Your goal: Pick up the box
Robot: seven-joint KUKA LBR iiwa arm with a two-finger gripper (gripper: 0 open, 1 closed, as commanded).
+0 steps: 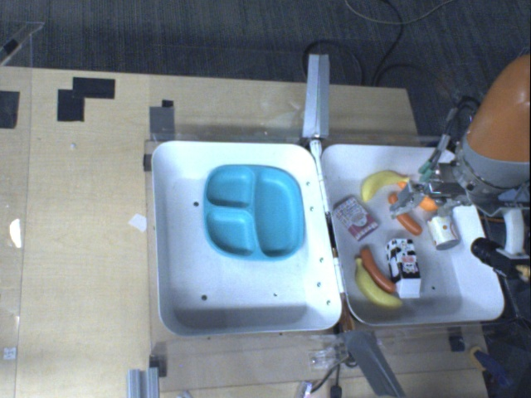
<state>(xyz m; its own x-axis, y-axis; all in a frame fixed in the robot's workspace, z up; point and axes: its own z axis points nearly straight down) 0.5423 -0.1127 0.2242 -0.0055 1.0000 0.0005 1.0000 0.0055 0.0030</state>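
Note:
In the right bin (473, 305), a small flat box (355, 216) with a red and white print lies near the left wall. Closer to the front is a black and white carton (404, 266), lying lengthwise. My gripper (426, 191) hangs over the back right part of this bin, above an orange carrot-like piece (408, 220) and beside a yellow banana (380, 184). It is to the right of the flat box and apart from it, with nothing visibly held.
A silver can (442, 231) lies just below the gripper. A second banana (377, 291) with a red sausage (373, 270) on it sits at the front left of the right bin. The left bin (174, 247) holds a blue divided plate (253, 211). A metal post (317, 98) stands behind the divider.

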